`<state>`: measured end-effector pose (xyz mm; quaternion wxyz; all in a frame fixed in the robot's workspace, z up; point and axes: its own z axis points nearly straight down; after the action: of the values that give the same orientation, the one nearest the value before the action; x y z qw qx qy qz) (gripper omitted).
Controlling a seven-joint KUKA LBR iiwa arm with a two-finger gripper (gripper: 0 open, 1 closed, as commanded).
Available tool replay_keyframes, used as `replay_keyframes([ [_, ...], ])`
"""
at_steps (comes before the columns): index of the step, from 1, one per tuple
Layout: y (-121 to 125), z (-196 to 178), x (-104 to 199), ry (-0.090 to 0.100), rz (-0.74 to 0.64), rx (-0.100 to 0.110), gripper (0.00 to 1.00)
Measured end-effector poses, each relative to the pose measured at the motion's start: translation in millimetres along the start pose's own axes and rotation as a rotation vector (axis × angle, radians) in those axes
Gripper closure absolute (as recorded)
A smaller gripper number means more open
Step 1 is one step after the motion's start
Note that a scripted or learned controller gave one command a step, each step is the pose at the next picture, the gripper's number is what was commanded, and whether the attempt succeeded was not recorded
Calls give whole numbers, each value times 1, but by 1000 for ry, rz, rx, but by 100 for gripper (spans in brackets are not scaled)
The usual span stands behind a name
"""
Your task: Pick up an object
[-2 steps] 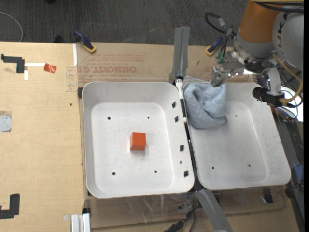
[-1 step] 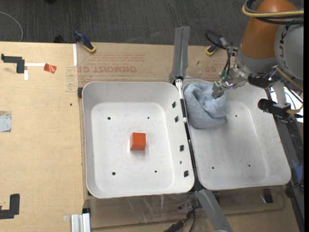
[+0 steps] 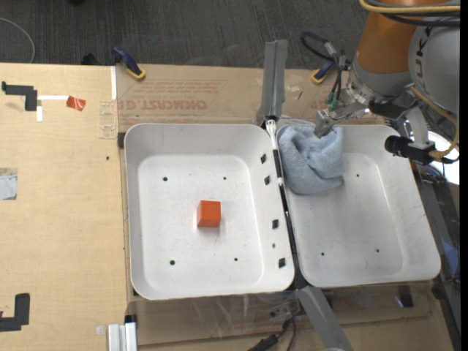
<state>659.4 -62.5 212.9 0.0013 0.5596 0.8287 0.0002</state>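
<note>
Cardboard covers the desk [image 3: 183,97] beneath two shallow white bins set side by side. Largest in the scene is the grey arm [image 3: 409,42] with its orange band, reaching in from the right over the right bin [image 3: 380,254]. In that bin's far left corner, against the divider, a blue-grey cloth [image 3: 311,163] sits bunched and drawn up into a peak. The tool [image 3: 326,123] is right at that peak, touching the cloth, but whether its fingers are closed on the fabric I cannot tell. The left bin [image 3: 146,196] holds a small orange block [image 3: 209,214] near its middle, untouched. I judge the pick underway at best: the cloth mostly rests in the bin, so a clear lift remains.
</note>
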Motion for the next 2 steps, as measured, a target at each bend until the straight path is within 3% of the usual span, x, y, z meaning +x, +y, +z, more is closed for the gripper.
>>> replay_keyframes([
  [2,-2,-1,-5,1,203,2,100],
])
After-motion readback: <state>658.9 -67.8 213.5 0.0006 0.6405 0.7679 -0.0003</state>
